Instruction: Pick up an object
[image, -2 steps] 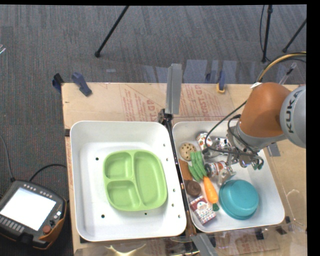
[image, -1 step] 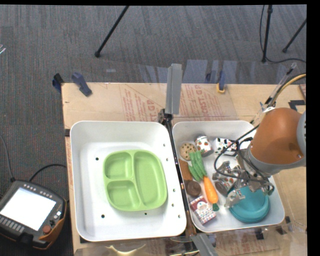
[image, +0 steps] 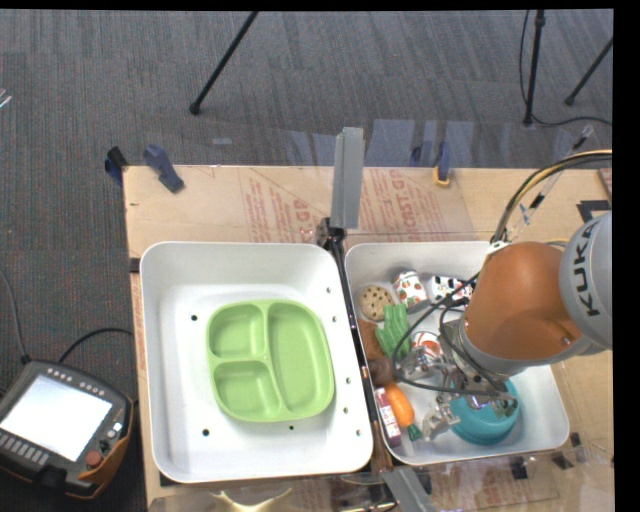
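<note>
A plywood bench (image: 250, 205) with red printing on its top stands on dark grey carpet (image: 120, 90). Tripod legs (image: 225, 60) cross the carpet at twelve o'clock, and a handheld control tablet (image: 60, 425) lies on the floor at eight o'clock. Blue clamps (image: 160, 167) grip the bench's far edge, and a grey upright post (image: 348, 180) rises between the two bins.

The left bin (image: 165, 300) holds a light green divided plate (image: 270, 360) with three compartments, lying flat near the bin's middle.

The right bin (image: 545, 420) holds a crowd of small things. At its eleven o'clock lies a round cookie (image: 377, 299), with a white cup with red marks (image: 408, 288) just beside it at three o'clock. A green leafy toy (image: 393, 328) lies below the cookie, its long axis running from twelve to six o'clock. An orange carrot (image: 400, 405) lies at the bin's seven o'clock, its long axis running from about eleven to five o'clock; which end is the tip cannot be told. Just at its nine o'clock side is a thin dark red packet (image: 387, 415), lying roughly parallel. A teal bowl (image: 487, 422) sits at five o'clock.

The arm's orange band (image: 520, 300) hangs over the bin's middle. The gripper (image: 462, 400) sits low beside the teal bowl's near rim, well right of the carrot. Whether its jaws are open or closed cannot be told.
</note>
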